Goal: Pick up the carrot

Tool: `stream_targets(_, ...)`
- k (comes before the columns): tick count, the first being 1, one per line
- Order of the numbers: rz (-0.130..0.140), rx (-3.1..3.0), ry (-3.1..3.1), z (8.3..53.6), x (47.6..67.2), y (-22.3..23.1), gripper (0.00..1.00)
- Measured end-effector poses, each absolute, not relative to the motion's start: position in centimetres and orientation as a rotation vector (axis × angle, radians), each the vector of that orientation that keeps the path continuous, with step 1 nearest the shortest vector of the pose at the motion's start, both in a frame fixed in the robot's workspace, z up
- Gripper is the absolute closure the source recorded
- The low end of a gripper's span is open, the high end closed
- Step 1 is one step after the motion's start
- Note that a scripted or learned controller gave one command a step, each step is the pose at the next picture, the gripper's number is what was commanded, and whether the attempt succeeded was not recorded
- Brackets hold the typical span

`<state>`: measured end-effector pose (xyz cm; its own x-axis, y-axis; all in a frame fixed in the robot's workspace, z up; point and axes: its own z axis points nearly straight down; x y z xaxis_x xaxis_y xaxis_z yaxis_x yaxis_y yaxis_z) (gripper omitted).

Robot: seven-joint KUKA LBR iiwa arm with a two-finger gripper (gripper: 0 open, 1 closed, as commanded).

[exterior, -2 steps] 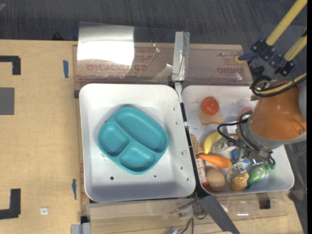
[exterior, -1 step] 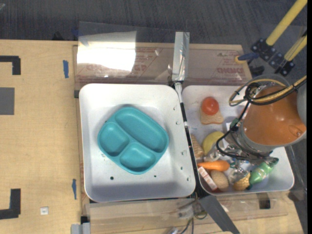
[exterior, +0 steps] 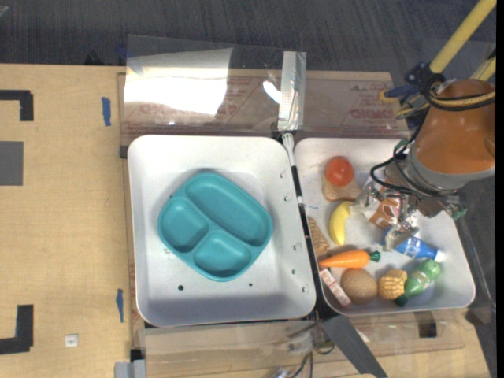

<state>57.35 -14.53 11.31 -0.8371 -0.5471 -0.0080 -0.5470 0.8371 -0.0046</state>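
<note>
Camera view is showing me the carrot (exterior: 344,259) lying on its side in the right bin (exterior: 466,283), toward the near-left part of it, orange body with the green stub pointing right. I'm reading it as a toy: hard, smooth plastic, probably hollow and very light, so it's looking stiff but a bit slippery, and the taper isn't helping. I'm thinking the thick middle of the body, jaws closing across its short width, is the place to take hold, not the narrow end or the green top.

It's sitting crowded though. A brown egg-shaped piece (exterior: 358,284) is touching or almost touching its near side, a banana (exterior: 339,222) is just beyond it on the far side, and a pale bready thing (exterior: 317,237) is running along the left wall. A red tomato (exterior: 339,170) is sitting at the far end.

The gripper (exterior: 396,213) is hanging over the middle of that bin, up and right of the carrot, with shiny crinkly packaging around it; I honestly can't tell how its end is set from here.

The left bin (exterior: 150,164) is holding a teal divided plate (exterior: 215,224), glossy with rounded compartments
</note>
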Motion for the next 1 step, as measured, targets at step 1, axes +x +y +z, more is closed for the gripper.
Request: stream_targets(1, 0.0, -1.132, 2.925, 14.04, 50.13, -9.9, 0.0)
